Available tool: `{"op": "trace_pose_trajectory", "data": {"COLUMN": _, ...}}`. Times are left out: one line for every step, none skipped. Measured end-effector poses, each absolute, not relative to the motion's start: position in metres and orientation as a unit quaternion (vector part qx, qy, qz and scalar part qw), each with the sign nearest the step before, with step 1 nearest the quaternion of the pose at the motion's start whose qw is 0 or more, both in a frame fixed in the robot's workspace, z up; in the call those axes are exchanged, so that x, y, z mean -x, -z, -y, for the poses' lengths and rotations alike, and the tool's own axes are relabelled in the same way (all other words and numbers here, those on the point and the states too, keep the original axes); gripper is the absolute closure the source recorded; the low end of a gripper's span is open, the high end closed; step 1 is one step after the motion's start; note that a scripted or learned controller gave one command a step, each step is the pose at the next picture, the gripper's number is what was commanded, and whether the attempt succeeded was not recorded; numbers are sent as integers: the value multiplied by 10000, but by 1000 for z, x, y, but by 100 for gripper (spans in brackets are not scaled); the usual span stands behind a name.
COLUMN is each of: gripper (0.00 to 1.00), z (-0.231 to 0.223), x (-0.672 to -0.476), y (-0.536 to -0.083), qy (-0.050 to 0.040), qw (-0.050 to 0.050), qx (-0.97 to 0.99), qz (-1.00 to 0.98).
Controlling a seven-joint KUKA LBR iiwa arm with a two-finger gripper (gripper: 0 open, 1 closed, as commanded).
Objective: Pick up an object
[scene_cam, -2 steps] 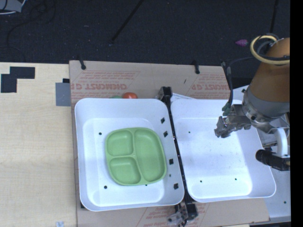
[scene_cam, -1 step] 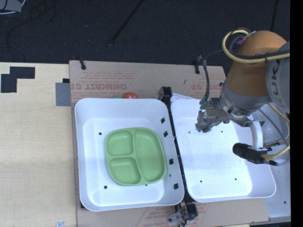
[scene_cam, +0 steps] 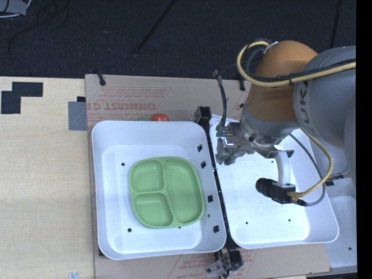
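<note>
Left bin [scene_cam: 110, 156]: green three-part plate [scene_cam: 167, 192] lies flat near its middle, a little toward the right wall. Right bin [scene_cam: 308, 228]: arm [scene_cam: 279, 92] hangs over its far left corner, jaws low beside the divide between bins, apart from the plate. Jaws open or closed: cannot tell. Past the left bin's far rim, a small red round thing [scene_cam: 159, 118] on cardboard [scene_cam: 133, 100].

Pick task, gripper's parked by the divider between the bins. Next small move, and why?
Probably shift the gripper left across the divider toward the green divided plate. The gripper hangs over the right bin's left edge, apart from the plate, which lies flat in the left bin. The plate's right rim looks like the nearest part to aim at.
</note>
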State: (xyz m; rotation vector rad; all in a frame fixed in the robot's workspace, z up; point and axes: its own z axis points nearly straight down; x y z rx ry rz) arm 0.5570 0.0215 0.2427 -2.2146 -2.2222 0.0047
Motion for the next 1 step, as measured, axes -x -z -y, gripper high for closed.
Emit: {"op": "trace_pose_trajectory", "data": {"gripper": 100, "z": -77, "x": -567, "y": -226, "qy": -12, "qw": 22, "qx": 7057, "qz": 7085}}
